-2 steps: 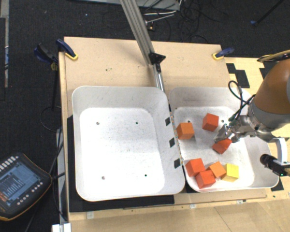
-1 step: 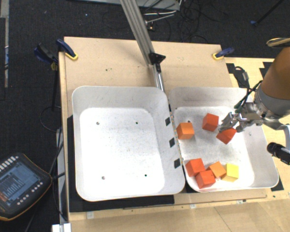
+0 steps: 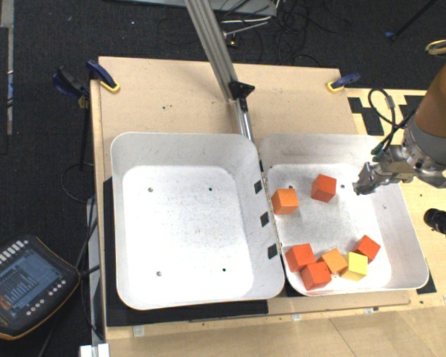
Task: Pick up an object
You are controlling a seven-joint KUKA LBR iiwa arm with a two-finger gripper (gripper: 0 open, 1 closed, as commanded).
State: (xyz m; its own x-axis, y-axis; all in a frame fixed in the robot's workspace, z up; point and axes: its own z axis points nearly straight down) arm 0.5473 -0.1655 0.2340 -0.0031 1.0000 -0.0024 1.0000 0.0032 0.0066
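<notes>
Cubes, mostly orange-red (image 3: 323, 187) with one yellow (image 3: 357, 265), lie in the right bin (image 3: 401, 222); fingers (image 3: 363, 187) unreadable, state unclear.

I see 2 bins side by side: left bin (image 3: 182, 218), right bin (image 3: 401, 233). In the right bin, 2 blocks (image 3: 285, 200) (image 3: 324, 187) lie apart toward the back; 5 blocks (image 3: 333, 263) cluster at the front edge. Gripper (image 3: 366, 181) sits above the right bin's back-right area.

The hand (image 3: 366, 182) hovers over the right bin (image 3: 401, 222), near a red cube (image 3: 324, 187).
</notes>
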